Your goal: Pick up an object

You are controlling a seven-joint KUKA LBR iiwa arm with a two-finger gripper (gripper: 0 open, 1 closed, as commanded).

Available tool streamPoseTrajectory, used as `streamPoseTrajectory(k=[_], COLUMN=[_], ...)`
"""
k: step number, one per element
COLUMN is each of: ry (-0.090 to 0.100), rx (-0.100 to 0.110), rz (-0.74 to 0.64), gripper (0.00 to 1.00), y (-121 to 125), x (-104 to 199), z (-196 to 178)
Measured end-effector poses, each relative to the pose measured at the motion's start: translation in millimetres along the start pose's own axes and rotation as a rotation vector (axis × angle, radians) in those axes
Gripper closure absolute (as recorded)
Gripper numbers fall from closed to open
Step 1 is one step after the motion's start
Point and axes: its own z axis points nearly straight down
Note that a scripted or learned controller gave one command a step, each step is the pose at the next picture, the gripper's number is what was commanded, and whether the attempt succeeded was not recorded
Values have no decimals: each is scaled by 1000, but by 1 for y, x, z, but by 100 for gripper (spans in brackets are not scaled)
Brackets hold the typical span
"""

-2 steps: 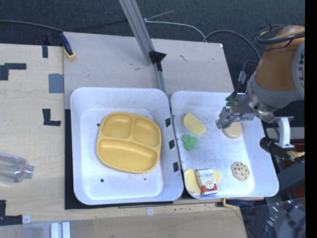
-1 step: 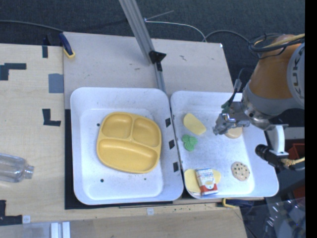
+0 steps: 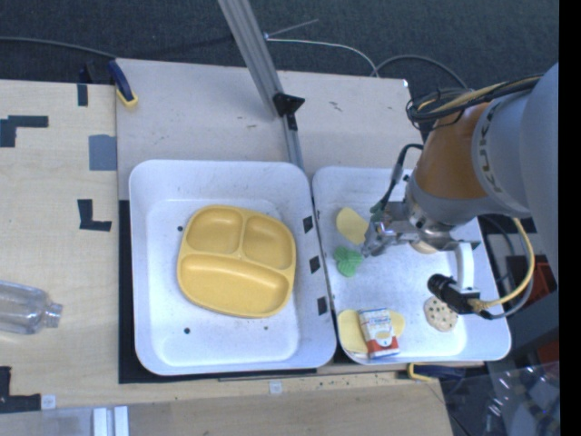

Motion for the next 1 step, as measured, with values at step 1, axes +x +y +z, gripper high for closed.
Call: streamPoseTrajectory(k=[1], ry=[-2], rx=[-7], rz=[5], gripper=[100], y=[15], x=[-50], z=[6])
